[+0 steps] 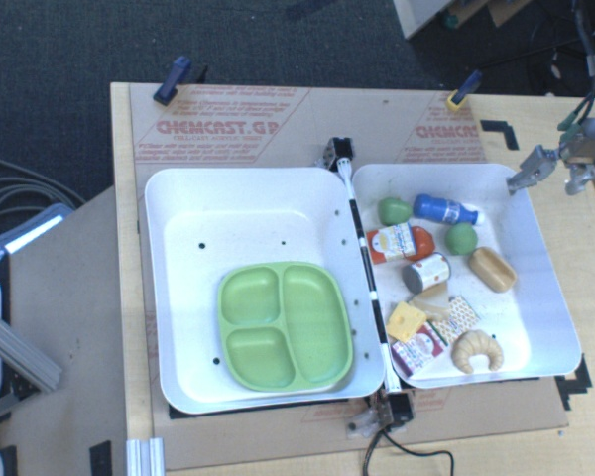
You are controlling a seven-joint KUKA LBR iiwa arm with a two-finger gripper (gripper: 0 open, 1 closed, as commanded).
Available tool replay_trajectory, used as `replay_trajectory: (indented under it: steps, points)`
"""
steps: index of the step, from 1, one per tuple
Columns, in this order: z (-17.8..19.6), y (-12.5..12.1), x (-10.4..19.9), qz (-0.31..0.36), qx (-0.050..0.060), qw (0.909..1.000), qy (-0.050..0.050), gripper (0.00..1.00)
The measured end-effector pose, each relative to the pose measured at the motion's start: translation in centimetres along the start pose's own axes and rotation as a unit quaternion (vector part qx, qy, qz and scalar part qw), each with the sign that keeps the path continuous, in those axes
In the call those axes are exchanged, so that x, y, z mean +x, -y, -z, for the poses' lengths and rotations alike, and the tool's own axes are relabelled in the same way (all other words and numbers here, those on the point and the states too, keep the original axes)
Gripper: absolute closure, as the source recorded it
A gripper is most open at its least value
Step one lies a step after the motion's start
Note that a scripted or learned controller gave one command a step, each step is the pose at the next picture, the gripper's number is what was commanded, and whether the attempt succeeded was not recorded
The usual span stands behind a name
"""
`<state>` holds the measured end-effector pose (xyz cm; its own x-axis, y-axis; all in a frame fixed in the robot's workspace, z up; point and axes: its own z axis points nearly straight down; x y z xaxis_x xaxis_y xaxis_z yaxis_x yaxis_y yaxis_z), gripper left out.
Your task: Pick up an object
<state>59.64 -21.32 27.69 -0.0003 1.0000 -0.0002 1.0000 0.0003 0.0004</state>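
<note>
Nearest us in the left bin (178, 266) we see a green divided plate (285, 325), lying flat toward the near right of that bin, with three compartments.

In the right bin (545, 286) the objects cluster along its left and middle. At the near edge we find a croissant (479, 350), and just left of it a small packet (417, 349) with red and white print. Beside these lies a checkered wrapper (461, 314), and a yellow cheese wedge (408, 320) touches the packet's far side. A little farther in stands a small can (426, 273), with a tan bread roll (493, 269) to its right, apart from it. Farther again we see a red and white pouch (401, 242) against the divider side, and a green ball (461, 238) to its right. At the far end lie a green lime-like fruit (396, 210) and a blue bottle (444, 209), side by side and near each other.

The gripper (547, 167) sits at the far right, above the right bin's far right corner, well apart from all the objects. Nothing is between its fingers, and we cannot tell how wide they are parted.
</note>
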Motion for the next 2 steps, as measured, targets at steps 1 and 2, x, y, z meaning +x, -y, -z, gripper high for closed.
replay_trajectory:
  steps: [1, 2]
  points:
    - [-8.0, -0.4, 6.8, 0.001, 0.001, 1.0, -0.001, 0.0]
    - [-16.3, 2.1, 10.5, 0.0, 0.002, 1.0, -0.001, 0.0]
